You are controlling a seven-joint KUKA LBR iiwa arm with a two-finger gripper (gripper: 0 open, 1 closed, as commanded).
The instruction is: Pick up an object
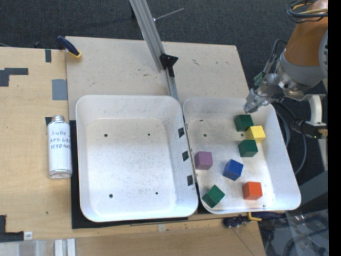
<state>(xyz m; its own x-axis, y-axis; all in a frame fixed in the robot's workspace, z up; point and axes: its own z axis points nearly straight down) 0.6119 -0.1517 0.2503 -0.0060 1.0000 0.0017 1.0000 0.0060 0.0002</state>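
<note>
1. Gripper (252, 104) hovers over the right bin's (285, 159) far rim, seemingly holding nothing; whether its fingers are spread, I cannot tell.
2. Just beside it, a green cube (243, 122) touches a yellow cube (256, 133).
3. Blue cube (233, 169) sits mid-bin.
</note>
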